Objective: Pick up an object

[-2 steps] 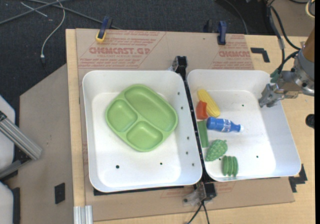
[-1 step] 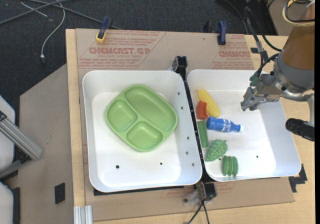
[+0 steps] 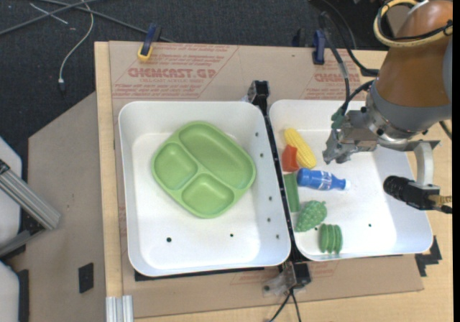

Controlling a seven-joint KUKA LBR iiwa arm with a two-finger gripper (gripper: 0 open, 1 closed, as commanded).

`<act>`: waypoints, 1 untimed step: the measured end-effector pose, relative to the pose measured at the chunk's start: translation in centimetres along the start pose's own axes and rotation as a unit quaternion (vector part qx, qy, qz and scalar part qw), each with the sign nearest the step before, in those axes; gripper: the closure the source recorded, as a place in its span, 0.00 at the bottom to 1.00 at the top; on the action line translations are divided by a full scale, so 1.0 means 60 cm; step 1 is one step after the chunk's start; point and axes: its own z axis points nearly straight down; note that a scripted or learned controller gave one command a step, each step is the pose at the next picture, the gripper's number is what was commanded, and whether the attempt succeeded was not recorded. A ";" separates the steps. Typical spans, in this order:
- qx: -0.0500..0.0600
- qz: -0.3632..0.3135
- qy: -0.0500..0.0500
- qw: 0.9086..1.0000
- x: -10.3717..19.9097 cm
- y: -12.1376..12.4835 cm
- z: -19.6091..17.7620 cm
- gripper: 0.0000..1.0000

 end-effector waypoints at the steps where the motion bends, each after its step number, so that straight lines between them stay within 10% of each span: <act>1: 0.001 0.000 0.000 1.000 0.092 -0.006 0.031 1.00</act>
